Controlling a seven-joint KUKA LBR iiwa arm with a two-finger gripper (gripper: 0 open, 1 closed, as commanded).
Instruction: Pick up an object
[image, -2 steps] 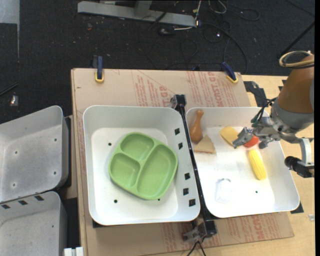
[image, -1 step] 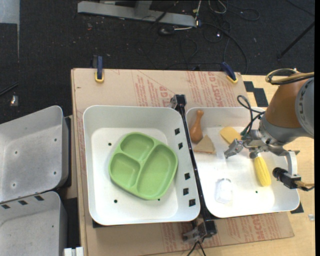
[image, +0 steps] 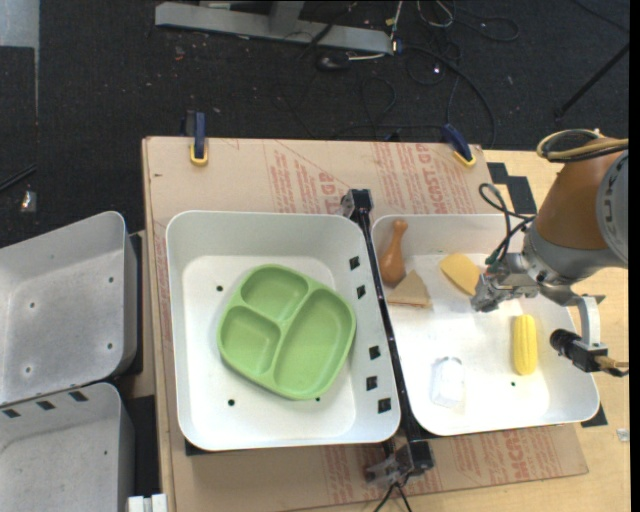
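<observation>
In the right bin (image: 570, 405), gripper (image: 487, 297) fingers indistinct.

- The bench (image: 300, 165) is topped with a brown cardboard sheet printed with faint red lettering, seen at a slant from above.
- Two clamps hold the sheet at the far edge: one clamp (image: 198, 137) toward the left, another clamp (image: 459, 143) toward the right.
- The left bin (image: 190, 330), white and shallow, sits directly on the cardboard.
- The right bin (image: 500, 412), also white and shallow, sits just beside it, their inner walls meeting along a black divider strip (image: 375, 300).
- A black bracket (image: 402, 460) grips the near end of that strip at the bench's front edge.
- Bare cardboard shows around both bins on the far, left and near sides.
</observation>
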